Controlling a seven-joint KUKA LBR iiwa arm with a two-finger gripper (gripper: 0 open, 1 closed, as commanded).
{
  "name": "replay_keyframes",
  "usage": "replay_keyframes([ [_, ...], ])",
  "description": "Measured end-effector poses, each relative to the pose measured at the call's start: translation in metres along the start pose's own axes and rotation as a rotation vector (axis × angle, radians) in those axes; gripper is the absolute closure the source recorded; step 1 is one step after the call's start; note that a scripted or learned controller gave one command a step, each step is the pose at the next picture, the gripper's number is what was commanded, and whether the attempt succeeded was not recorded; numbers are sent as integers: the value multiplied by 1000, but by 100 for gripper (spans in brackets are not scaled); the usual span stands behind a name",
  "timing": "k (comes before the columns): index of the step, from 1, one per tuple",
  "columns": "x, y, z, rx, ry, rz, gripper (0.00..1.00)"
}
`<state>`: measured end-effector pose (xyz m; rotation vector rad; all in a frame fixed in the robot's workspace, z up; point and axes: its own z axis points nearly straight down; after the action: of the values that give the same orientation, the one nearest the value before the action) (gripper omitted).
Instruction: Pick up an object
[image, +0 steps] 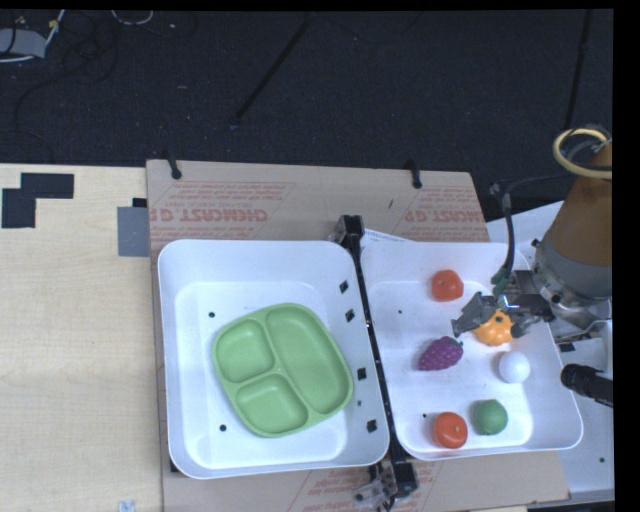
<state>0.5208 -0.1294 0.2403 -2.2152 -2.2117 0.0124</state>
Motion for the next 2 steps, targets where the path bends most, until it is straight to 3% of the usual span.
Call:
replay_keyframes([
  [1, 0, 2, -6, -10, -1, -2, 0],
  [2, 8, 10, 51, -5, 0, -3, 0],
])
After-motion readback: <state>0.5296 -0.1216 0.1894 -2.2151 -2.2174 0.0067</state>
